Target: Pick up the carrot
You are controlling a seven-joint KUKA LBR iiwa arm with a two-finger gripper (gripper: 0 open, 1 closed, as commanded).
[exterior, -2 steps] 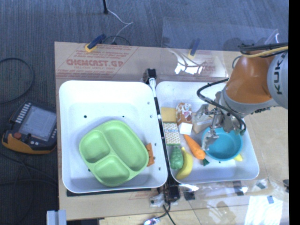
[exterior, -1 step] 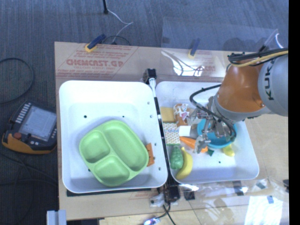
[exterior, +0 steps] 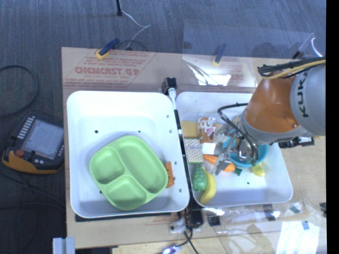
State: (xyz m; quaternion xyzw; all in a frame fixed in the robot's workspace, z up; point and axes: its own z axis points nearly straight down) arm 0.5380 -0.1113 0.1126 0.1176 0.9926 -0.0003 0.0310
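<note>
1. We see the gripper [exterior: 226, 157] low in the right bin [exterior: 275, 189], over the carrot [exterior: 224, 168]
2. The carrot lies partly hidden under the metal; the jaws blur together, so we cannot tell their state
3. A banana [exterior: 208, 190] lies nearer

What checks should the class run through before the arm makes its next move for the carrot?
1. Carrot located in the right bin: ok.
2. Gripper positioned over the carrot: ok.
3. Whether the jaws are open: cannot tell.
4. Space around the carrot: not ok; banana, blue dish and other toys crowd it.
5. Carrot actually gripped: cannot tell.
6. Green plate in the left bin, away from the arm: ok.
</note>
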